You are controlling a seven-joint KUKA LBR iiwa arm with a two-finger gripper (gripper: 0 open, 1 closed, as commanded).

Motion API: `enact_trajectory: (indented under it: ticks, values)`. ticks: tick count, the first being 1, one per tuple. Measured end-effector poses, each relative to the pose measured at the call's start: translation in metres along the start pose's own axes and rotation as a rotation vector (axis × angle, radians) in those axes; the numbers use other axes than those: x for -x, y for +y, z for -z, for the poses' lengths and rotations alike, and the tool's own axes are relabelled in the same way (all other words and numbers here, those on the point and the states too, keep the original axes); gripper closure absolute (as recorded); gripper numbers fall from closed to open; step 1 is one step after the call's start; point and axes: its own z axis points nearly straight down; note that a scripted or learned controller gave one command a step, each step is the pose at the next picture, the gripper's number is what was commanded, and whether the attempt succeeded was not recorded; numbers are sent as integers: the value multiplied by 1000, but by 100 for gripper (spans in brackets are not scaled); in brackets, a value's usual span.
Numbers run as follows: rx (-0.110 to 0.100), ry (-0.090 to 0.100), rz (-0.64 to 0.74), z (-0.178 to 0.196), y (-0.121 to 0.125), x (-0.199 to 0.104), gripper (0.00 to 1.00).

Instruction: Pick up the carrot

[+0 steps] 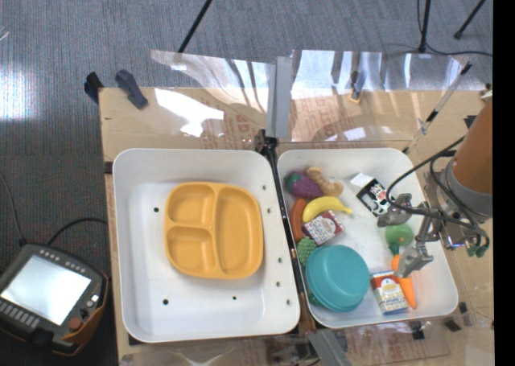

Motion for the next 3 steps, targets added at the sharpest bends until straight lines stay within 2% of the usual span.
enact_trajectory:
  ticks: [1, 2, 3]
  values:
    - [-2, -14, 79, -126, -34, 9, 0]
    - [-2, -10, 88, -114, -31, 10, 100]
    - [0, -3, 512, -101, -57, -11, 100]
